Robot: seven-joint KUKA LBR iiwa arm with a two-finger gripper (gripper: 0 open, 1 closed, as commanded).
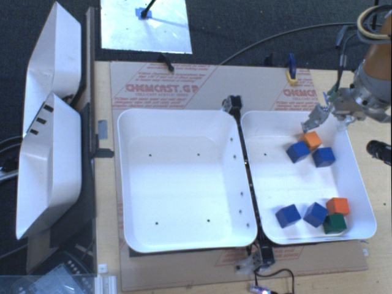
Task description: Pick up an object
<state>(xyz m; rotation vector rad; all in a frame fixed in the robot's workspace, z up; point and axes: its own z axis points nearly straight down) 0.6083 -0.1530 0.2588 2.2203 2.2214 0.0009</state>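
brown backing sheet (184, 84) under the bins: red print reading "chemcast gp", repeated near the right bin's far corner.
shallow white plastic right bin (269, 228), glossy, rounded corners: seven small cubes.
far cluster: small orange cube (312, 139), matte, square-edged, touching a blue cube (297, 151); second blue cube (323, 157) just beside.
near cluster: two blue cubes (288, 215) (315, 214), orange cube (337, 206), green cube (334, 223).
grey two-finger gripper (313, 120): over the bin's far edge, just above the small orange cube; cannot tell the jaw state.
shallow white plastic left bin (131, 182): beside the right bin.
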